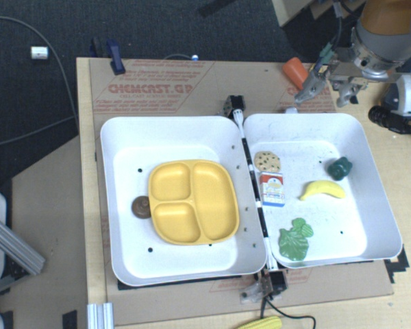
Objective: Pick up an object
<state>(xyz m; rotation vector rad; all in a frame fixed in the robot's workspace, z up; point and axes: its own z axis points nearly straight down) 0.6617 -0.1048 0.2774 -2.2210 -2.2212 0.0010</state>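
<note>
Gripper (327,82) above the right bin's (370,149) far rim, fingers (308,88) spread apart, holding nothing.

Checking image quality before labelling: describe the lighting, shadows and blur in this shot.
Camera view: even, soft light, no harsh glare on the white bins; the yellow tray casts a faint shadow; the banana looks sharp; the pincer at the upper right looks slightly soft.

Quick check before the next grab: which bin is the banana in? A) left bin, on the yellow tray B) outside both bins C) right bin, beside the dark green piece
C: the banana lies on the right bin floor, just below the dark green piece.
</note>
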